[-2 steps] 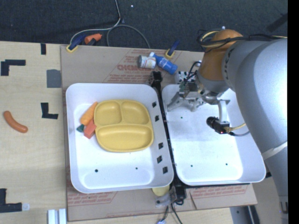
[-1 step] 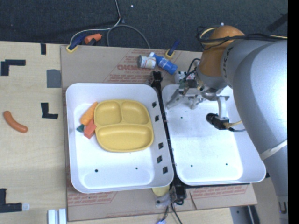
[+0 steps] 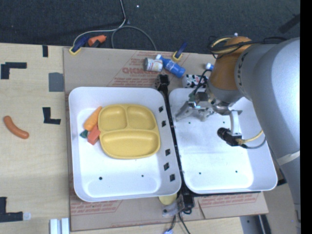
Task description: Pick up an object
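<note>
Two white bins sit side by side on the surface. The hand (image 3: 195,107) hangs low in the right bin (image 3: 219,174), near its top left corner. I cannot tell how it is set, and nothing shows in its grip. The yellow divided plate (image 3: 129,130) lies far to the hand's left in the left bin (image 3: 117,186). Its long side runs left to right. An orange and red toy (image 3: 91,126) touches the plate's far edge. Red print on the cardboard is too small to read.

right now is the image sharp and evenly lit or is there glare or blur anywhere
Camera view: lighting even and soft, faint shadows only; the yellow plate and left bin look sharp, no strong glare; the arm, close to the lens, looks slightly soft; the gripper is small and hard to read.
</note>
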